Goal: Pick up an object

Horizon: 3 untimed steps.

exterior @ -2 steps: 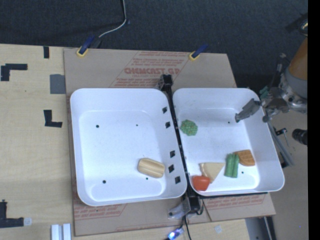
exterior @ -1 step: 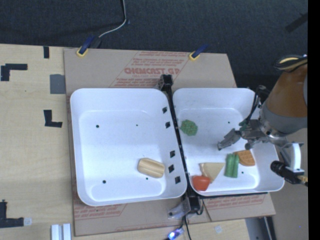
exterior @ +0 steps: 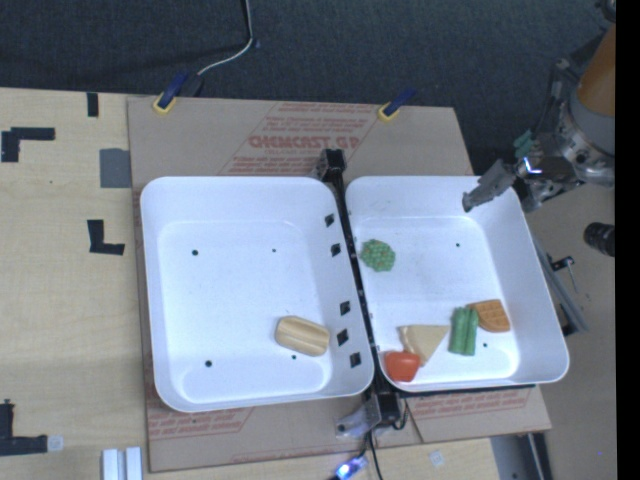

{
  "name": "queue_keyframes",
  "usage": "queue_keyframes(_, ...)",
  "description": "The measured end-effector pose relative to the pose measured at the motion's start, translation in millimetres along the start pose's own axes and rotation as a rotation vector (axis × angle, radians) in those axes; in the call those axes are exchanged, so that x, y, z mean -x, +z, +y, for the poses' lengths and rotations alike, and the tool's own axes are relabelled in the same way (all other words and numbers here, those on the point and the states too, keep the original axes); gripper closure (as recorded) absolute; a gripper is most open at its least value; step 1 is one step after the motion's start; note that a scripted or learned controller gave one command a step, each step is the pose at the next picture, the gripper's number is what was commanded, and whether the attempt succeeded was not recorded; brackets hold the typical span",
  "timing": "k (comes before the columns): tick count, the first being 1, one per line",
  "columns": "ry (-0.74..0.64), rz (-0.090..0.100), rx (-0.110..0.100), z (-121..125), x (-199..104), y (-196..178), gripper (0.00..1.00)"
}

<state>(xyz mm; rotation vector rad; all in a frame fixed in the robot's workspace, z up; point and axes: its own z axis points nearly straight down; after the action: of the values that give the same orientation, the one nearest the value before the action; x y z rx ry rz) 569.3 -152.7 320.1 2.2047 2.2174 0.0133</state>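
Note:
My gripper (exterior: 503, 194) hangs open over the far right corner of the right bin (exterior: 520, 230), with nothing between its fingers. In that bin a green broccoli floret (exterior: 377, 255) lies near the divider. At the near side lie a cream wedge (exterior: 425, 340), a red piece (exterior: 402, 366), a green stick (exterior: 463, 330) and an orange waffle-like piece (exterior: 492, 315), all close together. The left bin (exterior: 160, 268) holds a tan bread roll (exterior: 302, 335) near its front right corner. All of these lie well below and left of the gripper.
Both bins rest on a cardboard sheet (exterior: 290, 138) on the wooden bench. Black clips (exterior: 345, 298) run along the joint between the bins. A cable (exterior: 235, 28) trails across the dark floor behind.

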Motion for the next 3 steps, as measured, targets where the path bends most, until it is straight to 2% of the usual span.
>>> queue_keyframes(1, 0.003, 0.008, -0.033, 4.2, -39.5, 184.8, 0.0)
queue_keyframes(2, 0.004, 0.005, -0.02, 7.5, -37.2, 165.4, 1.0)
queue_keyframes(3, -0.003, 0.007, -0.011, -13.1, -109.5, 84.6, 1.0)
